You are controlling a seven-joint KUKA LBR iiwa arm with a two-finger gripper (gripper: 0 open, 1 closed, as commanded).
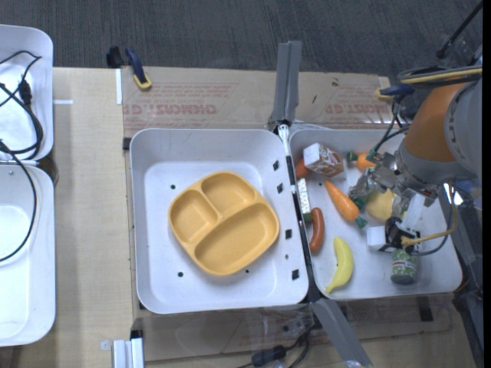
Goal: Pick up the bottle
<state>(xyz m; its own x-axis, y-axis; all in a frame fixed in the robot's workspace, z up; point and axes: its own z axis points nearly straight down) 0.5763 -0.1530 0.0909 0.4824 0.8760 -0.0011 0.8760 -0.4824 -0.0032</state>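
At the lower right of the frame, the bottle (403, 267) sits on the floor of the right bin (368, 286), close to the bin's near right corner. It is small, with a greenish label around its body, and appears to stand roughly upright, though its top is hard to make out. To its left lies a banana (342, 264), apart from it.

I judge the bottle to be light and fairly stiff, probably plastic. Its round, smooth wall could slip or tip under an off-centre squeeze. The best hold seems to be across the labelled body, coming straight down with one pad on each side; there is bare floor to its left and below it.

Higher in the frame a red sausage (316, 231) lies along the bin's left wall. The gripper (368, 184) hangs above the middle of the bin, between a carrot (342, 201) and a pale yellow fruit (381, 205), well short of the bottle. Whether it is clenched or released I cannot tell.

Farther up is a small carton (323, 159). In the left bin (153, 205) lies a yellow divided plate (224, 222).
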